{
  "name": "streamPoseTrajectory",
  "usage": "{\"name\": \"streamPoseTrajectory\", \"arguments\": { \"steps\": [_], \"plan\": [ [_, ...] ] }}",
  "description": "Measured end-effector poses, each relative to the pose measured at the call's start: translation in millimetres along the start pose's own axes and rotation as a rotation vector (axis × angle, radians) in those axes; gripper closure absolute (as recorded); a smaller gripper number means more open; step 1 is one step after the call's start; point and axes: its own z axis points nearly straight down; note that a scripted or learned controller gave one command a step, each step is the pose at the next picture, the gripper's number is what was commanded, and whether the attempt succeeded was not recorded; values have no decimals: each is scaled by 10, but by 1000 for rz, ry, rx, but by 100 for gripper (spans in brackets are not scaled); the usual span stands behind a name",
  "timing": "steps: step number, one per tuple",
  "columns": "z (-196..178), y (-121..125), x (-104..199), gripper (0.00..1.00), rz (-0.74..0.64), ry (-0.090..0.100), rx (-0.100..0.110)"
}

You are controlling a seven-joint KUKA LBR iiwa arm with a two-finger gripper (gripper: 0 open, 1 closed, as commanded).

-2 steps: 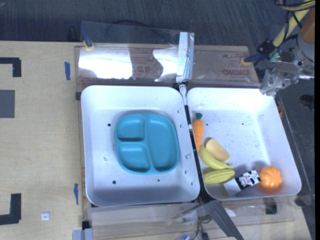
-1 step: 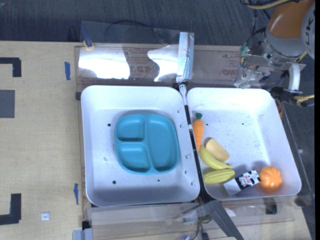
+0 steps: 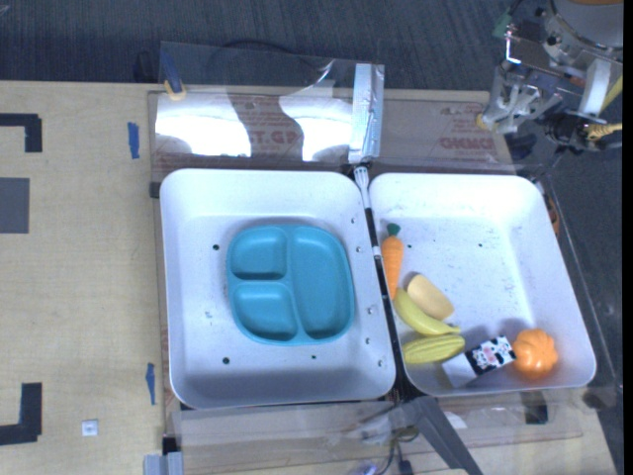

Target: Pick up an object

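Bench has two white bins. Left bin (image 3: 188, 265): teal plate (image 3: 292, 283). Right bin (image 3: 514, 226): carrot (image 3: 393, 262), banana (image 3: 420, 317), black-white block (image 3: 491, 355), orange (image 3: 535, 352), all clustered along its near edge. Gripper (image 3: 509, 102) hangs up over the far right corner, outside the bins, carrying nothing; can't tell finger state.

plate (image 3: 292, 283) — teal | carrot (image 3: 393, 263) — orange | banana (image 3: 423, 315) — yellow | bins (image 3: 188, 265) — white
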Motion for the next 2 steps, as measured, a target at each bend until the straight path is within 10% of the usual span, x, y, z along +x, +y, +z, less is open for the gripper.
{"name": "streamPoseTrajectory", "arguments": {
  "steps": [2],
  "plan": [
    [1119, -347, 904, 100, -35, -2, 12]
  ]
}}
